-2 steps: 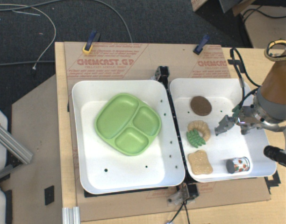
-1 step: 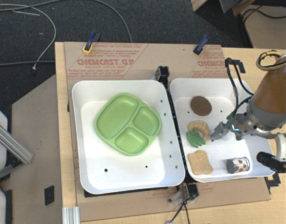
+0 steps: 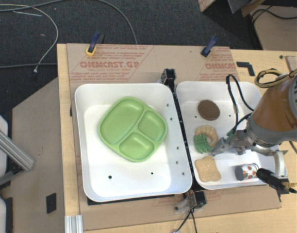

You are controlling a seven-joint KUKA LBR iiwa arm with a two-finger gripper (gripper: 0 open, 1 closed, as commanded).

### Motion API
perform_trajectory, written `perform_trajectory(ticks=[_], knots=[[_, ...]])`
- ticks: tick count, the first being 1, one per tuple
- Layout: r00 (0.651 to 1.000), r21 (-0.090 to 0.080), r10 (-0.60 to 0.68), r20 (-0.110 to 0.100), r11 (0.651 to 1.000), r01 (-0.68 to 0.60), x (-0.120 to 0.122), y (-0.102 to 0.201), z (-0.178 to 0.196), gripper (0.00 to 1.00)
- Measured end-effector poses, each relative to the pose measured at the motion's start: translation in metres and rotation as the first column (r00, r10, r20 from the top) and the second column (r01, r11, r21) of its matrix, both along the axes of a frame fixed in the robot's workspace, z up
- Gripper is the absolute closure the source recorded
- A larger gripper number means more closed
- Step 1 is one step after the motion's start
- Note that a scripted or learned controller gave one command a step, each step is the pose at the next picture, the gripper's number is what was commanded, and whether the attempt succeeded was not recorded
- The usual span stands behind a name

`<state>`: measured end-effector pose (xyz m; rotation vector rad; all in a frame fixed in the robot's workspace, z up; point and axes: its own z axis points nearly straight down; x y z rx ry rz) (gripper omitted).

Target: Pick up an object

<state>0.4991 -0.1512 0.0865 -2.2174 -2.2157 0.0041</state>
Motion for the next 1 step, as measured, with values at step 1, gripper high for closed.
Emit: perform_trajectory(ticks=[1], knots=[[1.000, 0.000, 0.000, 0.003, 1.000, 0.000, -0.0002, 0.0003, -0.0017, 0.00]])
